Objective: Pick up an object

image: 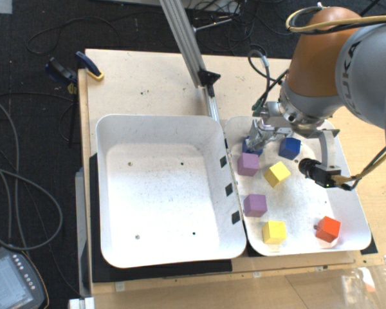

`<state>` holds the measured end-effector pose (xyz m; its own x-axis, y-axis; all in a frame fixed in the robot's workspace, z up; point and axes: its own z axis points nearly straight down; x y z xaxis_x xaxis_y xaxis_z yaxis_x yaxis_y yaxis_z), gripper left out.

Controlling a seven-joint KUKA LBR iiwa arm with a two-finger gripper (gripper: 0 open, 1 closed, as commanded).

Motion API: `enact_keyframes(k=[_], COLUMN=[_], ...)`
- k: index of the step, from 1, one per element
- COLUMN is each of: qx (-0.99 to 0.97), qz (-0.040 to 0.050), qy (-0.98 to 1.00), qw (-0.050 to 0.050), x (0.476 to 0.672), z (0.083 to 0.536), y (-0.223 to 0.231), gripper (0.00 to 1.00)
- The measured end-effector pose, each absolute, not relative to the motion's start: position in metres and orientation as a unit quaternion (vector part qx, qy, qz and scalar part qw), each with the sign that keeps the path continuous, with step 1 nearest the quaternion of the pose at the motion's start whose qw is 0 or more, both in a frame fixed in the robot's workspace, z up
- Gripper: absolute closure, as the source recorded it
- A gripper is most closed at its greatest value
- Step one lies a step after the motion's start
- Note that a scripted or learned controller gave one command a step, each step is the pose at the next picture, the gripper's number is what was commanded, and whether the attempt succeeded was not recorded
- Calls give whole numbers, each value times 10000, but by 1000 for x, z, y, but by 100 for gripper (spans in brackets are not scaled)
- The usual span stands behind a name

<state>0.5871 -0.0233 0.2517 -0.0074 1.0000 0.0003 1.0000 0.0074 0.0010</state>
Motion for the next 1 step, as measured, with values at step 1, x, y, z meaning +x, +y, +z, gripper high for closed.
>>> enact_keyframes(k=[1], qx=[7041], qz=[14], qy=[7101], qw=[3], x=[595], z=[257], y=[34], gripper=[100])
